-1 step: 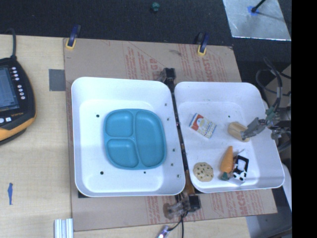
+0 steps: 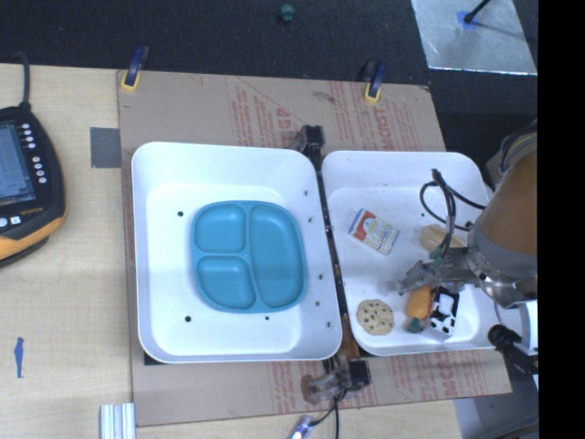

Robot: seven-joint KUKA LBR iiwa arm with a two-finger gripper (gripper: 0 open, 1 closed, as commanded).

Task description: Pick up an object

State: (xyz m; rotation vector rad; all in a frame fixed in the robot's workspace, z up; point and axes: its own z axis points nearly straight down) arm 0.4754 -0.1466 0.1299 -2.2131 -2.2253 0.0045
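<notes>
The right bin (image 2: 398,174) holds a small white, red and blue carton (image 2: 373,230), a round cookie (image 2: 375,316), an orange carrot-like piece (image 2: 418,304), a black-and-white cow-patterned toy (image 2: 444,311) and a tan piece (image 2: 433,238) near the arm. My gripper (image 2: 426,277) hangs low over the right bin, just above the orange piece and the cow toy. Nothing shows between its fingers. The arm's body covers the bin's right side.
The left bin (image 2: 155,245) holds a blue divided plate (image 2: 249,254). A teach pendant (image 2: 23,181) lies on the bench at far left. Clamps (image 2: 133,69) pin the cardboard sheet at the back. A black cable (image 2: 439,195) loops above the gripper.
</notes>
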